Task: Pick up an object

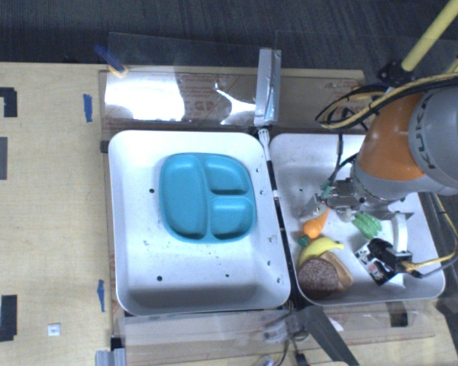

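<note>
Pale wooden bench [38,227] runs under both bins on my feed, with black tape marks near its left edge. The candidates for a pick all lie in the right bin [305,166], bunched in its near-left part. The closest one to the tool is a small orange piece [314,225], lying just beside the divider between the bins. A yellow banana [319,248] sits right below it, touching or nearly touching. Below that, a brown rounded lump [320,274] rests against the bin's near wall. A green piece [366,224] lies to the right of the orange one, apart from it.

The gripper [330,197] hangs just above the orange piece, low inside the bin. From this slant I cannot tell whether it is spread or pressed together, and I see nothing caught in it. The grey arm with its orange band [389,147] comes in from the right, over the bin's far-right corner.

The left bin [130,204] holds a blue divided plate [208,197], lying flat near its middle, well apart from the arm.
</note>
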Controlling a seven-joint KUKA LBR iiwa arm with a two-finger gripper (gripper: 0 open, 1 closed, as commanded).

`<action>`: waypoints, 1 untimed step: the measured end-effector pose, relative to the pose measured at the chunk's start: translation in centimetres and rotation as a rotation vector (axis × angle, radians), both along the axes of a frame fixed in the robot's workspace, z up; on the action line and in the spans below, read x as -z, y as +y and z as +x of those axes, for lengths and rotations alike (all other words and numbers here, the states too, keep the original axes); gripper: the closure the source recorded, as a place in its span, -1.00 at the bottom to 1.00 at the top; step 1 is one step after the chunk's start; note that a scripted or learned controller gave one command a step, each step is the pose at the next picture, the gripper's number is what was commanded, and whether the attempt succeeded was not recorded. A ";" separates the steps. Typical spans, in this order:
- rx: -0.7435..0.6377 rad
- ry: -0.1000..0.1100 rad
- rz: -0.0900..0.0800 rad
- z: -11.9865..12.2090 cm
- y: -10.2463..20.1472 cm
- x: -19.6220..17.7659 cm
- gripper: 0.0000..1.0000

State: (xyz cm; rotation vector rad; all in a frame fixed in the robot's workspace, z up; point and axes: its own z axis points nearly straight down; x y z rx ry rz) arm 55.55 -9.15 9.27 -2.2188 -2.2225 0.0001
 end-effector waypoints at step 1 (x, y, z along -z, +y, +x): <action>-0.306 -0.009 -0.003 3.5 2.7 -9.5 -1.00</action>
